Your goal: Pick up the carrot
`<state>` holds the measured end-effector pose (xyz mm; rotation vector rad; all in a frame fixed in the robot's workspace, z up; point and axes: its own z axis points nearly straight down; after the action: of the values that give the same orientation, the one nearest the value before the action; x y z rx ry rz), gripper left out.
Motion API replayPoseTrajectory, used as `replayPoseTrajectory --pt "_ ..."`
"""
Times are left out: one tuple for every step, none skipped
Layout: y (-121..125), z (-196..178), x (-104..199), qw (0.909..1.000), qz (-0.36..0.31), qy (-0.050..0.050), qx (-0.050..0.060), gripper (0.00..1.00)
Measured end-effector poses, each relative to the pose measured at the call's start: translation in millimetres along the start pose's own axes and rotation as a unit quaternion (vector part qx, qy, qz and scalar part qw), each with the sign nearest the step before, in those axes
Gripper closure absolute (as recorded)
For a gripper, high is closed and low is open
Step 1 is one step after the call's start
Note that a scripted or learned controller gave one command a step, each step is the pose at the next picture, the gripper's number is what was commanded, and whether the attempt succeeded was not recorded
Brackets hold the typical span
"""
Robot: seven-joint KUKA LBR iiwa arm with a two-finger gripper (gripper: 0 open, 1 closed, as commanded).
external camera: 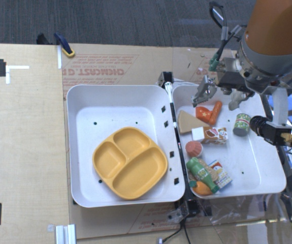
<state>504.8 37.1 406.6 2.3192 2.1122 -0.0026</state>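
Camera view.

Item: carrot (211, 113). Orange-red, short and tapered, lying aslant in the upper left part of the right bin (267, 174), right of frame centre. Thick end up and right, narrow end down and left. Just beside a tan wedge (187, 121) on its left; near a small printed carton (216, 134) below; well apart from a green can (241, 124) to the right.

Handling, as judged: most likely a toy, so light, stiff and hollow, with a smooth and rather slippery skin. Not fragile. Prone to roll or squirt out of a pinch near the taper. Best taken across the thick middle, fingers set crosswise to the long axis, clear of the wedge.

Item: hand (220, 97). Hanging just above the carrot in frame, below the grey and orange arm at upper right. Fingers spread wide, one at the left (204, 92), nothing between them. Carrot not held.

Other stock, right bin, lower left corner: pinkish round piece (194, 148), green bottle (201, 170), orange lump (201, 188), crowded together and apart from the carrot.

Left bin (77, 136), frame centre: yellow divided plate (130, 161).

Both bins on cardboard atop a pale wooden counter (19, 136).
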Motion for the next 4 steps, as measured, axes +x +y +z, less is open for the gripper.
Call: replayPoseTrajectory --pt "-35.4 168.5 106.5 0.9979 0.065 0.0 0.004 0.0" --pt "-29.3 294.9 77.5 0.9975 0.07 0.008 -0.006 0.0" --pt "-29.5 289.2 74.7 0.9972 0.074 0.005 -0.002 1.0" --pt "-28.3 281.1 73.5 0.997 0.077 0.005 -0.001 1.0"
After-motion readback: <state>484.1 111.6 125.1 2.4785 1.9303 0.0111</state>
